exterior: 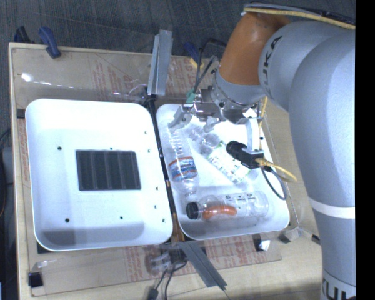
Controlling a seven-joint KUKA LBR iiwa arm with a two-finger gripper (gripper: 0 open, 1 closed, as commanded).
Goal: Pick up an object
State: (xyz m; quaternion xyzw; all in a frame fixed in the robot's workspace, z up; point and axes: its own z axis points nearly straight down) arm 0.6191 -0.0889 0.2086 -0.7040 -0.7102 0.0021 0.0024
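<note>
Water bottle (pixel 181 162), clear bottles in right bin (pixel 278 220), claw (pixel 200 119) grip unclear

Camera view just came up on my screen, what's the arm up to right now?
The grey KUKA arm reaches in from the right and hangs over the far end of the right white bin. That bin holds clear plastic bottles: one with a blue and red label, one with a black cap and orange contents. Nothing looks lifted. The left white bin has a dark ribbed panel.
</note>
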